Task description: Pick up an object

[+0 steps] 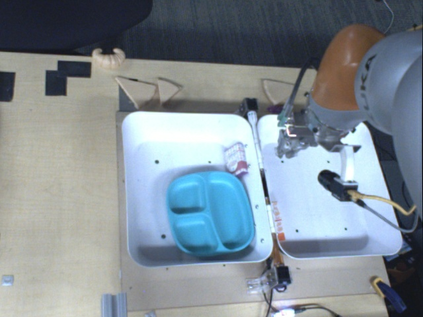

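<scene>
Right bin (310, 210) floor (pincer (288, 145) overhead)

In the left bin (139, 177), a blue tray (210, 211) blocks the near right corner, a small packet (236, 157) beside the right wall; its left side lies open.

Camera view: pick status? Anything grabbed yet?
Done: the arm is positioned over the right bin, with the end effector near that bin's upper left corner. In hand: nothing visible between its fingers; whether they are open or shut cannot be told. Left: the whole grasp and lift. The blue divided tray and the small packet lie in the left bin, apart from the end effector.
</scene>
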### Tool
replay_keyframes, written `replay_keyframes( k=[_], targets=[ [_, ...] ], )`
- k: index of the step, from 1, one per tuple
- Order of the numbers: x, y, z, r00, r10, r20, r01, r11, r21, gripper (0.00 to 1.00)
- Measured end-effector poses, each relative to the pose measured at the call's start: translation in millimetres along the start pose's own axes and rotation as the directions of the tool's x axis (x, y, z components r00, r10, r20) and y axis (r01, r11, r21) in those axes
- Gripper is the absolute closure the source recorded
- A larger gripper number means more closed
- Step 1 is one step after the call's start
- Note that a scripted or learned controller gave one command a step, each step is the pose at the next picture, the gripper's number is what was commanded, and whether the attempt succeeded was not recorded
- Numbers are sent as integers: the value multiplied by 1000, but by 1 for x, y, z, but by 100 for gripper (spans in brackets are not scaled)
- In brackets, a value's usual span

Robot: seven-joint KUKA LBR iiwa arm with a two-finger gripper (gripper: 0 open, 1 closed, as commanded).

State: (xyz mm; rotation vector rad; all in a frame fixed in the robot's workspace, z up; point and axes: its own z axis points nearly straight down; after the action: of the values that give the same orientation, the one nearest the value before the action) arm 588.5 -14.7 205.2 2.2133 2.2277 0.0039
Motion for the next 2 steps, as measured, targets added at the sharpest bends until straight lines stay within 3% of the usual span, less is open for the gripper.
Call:
replay_keyframes(
  k=[1, 2],
  targets=[
    [55, 70, 9, 1000, 0, -1, 0, 1000, -1, 100],
    [91, 6, -41, 1000, -1, -1, 1, 1000, -1, 100]
  ],
)
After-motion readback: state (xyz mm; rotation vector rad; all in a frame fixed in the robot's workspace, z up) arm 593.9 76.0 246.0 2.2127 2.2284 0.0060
